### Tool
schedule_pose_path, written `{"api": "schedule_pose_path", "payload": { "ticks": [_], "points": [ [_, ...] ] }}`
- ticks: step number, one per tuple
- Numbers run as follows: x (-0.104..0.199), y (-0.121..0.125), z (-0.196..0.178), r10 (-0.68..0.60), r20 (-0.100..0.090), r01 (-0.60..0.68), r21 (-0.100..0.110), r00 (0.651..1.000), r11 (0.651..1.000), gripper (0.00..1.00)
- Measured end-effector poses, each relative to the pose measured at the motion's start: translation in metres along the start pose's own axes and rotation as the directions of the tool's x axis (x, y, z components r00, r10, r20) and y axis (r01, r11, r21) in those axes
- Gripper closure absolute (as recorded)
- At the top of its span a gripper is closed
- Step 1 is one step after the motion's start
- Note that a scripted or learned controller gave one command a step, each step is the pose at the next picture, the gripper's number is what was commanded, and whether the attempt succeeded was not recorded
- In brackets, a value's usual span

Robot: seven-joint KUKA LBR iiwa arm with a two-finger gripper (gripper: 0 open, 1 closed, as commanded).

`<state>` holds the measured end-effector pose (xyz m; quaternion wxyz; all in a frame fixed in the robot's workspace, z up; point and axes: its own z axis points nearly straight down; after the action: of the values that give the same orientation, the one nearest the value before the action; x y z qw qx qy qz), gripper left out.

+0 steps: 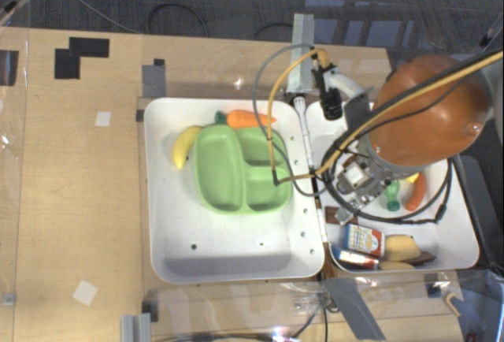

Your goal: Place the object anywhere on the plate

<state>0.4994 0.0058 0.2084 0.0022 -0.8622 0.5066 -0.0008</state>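
Observation:
A green divided plate (236,170) lies in the left white bin (228,262). Beside its left edge rests a yellow banana (185,145), and an orange carrot (250,119) lies along its top edge. The arm's orange band (429,108) hangs over the right bin (465,246), and the gripper (354,179) below it points down into that bin near the divider. Its tips are hidden among cables and the wrist body.
The right bin holds a small carton (362,239), a pale bread-like item (400,246), a green piece (392,196) and an orange-red piece (416,191). Yellow and black cables (276,96) loop over the left bin's right side. The bench (71,198) is bare wood.

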Motion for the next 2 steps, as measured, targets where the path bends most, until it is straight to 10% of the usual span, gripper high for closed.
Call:
{"api": "schedule_pose_path", "payload": {
  "ticks": [1,2],
  "points": [
    [0.0003,0.0127,0.006,-0.27,-0.002,0.27,0.001,0.963,0.963,1.0],
    [0.0001,0.0126,0.0061,-0.27,-0.001,0.27,0.001,0.963,0.963,0.0]
  ]
}}
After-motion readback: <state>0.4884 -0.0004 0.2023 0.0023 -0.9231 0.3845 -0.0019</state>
